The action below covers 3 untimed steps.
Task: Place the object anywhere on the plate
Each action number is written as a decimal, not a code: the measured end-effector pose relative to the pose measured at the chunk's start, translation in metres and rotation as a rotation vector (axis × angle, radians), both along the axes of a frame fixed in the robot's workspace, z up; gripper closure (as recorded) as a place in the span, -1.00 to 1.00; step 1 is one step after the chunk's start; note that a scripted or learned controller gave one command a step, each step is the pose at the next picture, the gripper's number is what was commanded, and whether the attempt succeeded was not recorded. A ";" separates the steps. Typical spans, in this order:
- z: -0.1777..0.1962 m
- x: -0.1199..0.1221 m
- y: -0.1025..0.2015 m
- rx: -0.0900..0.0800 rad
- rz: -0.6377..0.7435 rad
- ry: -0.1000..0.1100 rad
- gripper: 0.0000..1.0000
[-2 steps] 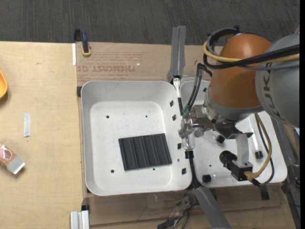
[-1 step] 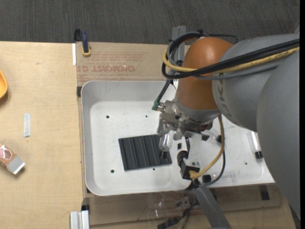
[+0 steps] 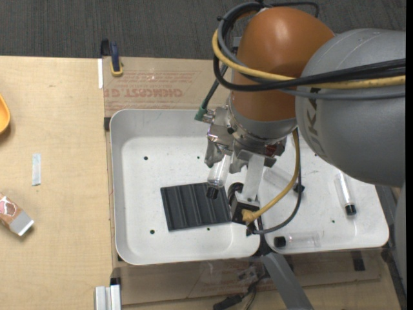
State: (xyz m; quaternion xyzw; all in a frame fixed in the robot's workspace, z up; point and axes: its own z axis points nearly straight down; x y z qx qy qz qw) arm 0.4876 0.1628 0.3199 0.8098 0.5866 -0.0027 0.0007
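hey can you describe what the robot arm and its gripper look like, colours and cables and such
The arm is bulky, smooth grey, with a rounded orange band above the wrist. Black cables and one yellow cable loop around the band; the yellow one runs on down past the wrist. A small green connector sits at the metal wrist. The gripper has two slim pale fingers with dark tips.

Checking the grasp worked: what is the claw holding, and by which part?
Cannot be told: the claw sits over the dark ribbed plate's right edge, nothing visibly between its tips.
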 end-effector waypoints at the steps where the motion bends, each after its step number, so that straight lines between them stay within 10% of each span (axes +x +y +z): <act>1: 0.021 -0.010 -0.022 -0.001 -0.182 -0.001 1.00; 2: -0.024 -0.010 -0.011 -0.002 -0.496 -0.001 1.00; 3: -0.112 0.042 -0.039 0.000 -0.205 0.002 1.00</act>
